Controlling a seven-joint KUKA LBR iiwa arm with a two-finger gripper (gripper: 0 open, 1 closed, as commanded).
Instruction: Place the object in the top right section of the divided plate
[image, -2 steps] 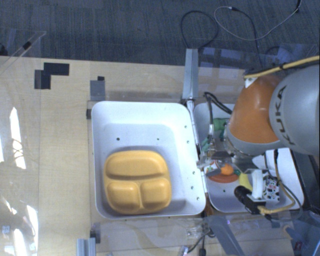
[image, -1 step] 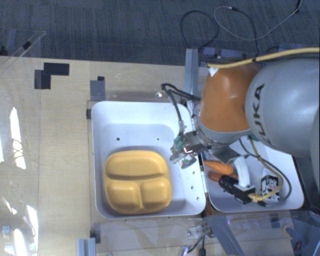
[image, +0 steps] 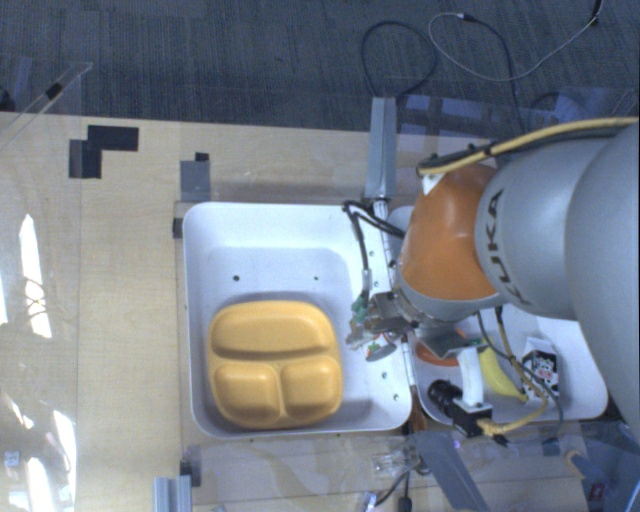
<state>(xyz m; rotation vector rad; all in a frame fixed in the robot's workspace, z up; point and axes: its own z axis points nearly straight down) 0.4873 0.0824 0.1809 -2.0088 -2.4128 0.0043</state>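
divided plate, yellow, lies flat in the near-left part of your left bin. it has one wide section along its far side and two smaller sections side by side along its near side. the far stretch of that bin's white floor is bare around it.

your gripper hangs over the right edge of the left bin, just right of the plate and apart from it, about level with the plate's far-right corner. you cannot tell from this angle whether the tool is apart or together; it is small and cluttered with cable. a small greenish bit shows right at its tip, too small for you to say what it is, or whether it is gripped at all.

the arm comes in from the right, big and grey. its orange band sits right above the wrist and covers much of the right bin.

down in the right bin's near part you get an orange thing peeking out beneath the wrist. there is a yellow thing just right of it and a small white piece with dark marks further right.

the pale wooden bench stretches away to the left.
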